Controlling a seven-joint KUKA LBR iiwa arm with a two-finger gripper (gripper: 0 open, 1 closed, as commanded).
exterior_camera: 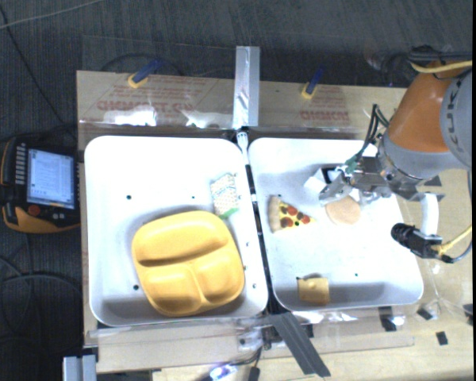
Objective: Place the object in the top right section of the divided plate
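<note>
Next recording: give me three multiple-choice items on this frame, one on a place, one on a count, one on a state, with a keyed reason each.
1. The yellow divided plate lies in:
A. the left bin
B. the right bin
C. the bench outside the bins

2. Loose items on the right bin floor:
A. one
B. three
C. six

3. The plate's sections are:
A. all bare
B. one filled
C. all filled

Key: 1 A, it sits left of the divider. 2 B, pizza slice, round pink piece by the gripper, tan piece. 3 A, bare yellow surface throughout.
</note>
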